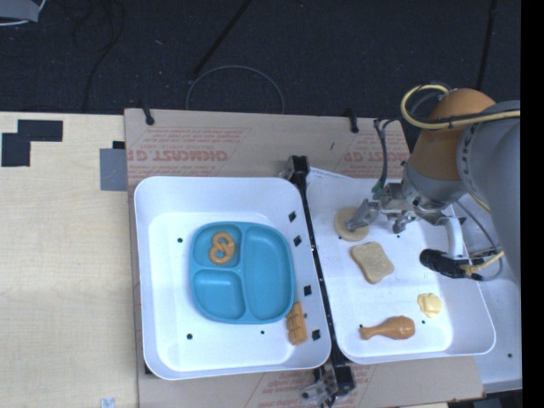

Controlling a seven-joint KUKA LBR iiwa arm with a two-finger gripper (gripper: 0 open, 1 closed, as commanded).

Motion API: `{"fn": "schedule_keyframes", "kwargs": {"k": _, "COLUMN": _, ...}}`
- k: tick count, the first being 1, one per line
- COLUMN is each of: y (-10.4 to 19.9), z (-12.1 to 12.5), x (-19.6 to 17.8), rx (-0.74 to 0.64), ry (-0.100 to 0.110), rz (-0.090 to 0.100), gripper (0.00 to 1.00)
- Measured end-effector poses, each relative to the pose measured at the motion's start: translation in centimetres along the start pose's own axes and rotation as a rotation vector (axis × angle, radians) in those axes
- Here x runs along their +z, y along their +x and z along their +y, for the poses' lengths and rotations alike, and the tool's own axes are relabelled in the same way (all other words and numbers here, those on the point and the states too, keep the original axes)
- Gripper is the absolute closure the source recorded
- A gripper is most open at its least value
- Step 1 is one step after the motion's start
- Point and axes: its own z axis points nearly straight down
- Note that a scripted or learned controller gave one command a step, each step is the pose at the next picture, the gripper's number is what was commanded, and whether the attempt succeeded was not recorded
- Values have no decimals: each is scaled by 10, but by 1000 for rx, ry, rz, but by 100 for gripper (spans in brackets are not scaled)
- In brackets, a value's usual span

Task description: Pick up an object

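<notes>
- The gripper (380, 216) hangs over the far part of the right bin (476, 330), its fingers spread, one tip over a round tan biscuit (347, 225) but nothing pinched between them.
- Just nearer the camera lies a bread slice (372, 262).
- A small yellow piece (430, 304) and a drumstick (389, 329) rest toward the bin's near edge.
- In the left bin (161, 338), a blue divided plate (242, 272) carries a pretzel (223, 247) in its far-left compartment; a waffle-like stick (296, 323) lies just beside the plate.
</notes>
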Motion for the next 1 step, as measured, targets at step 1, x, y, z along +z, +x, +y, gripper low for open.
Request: {"fn": "schedule_keyframes", "kwargs": {"k": 1, "y": 0, "z": 2, "x": -13, "rx": 0, "ry": -6, "rz": 2, "gripper": 100}}
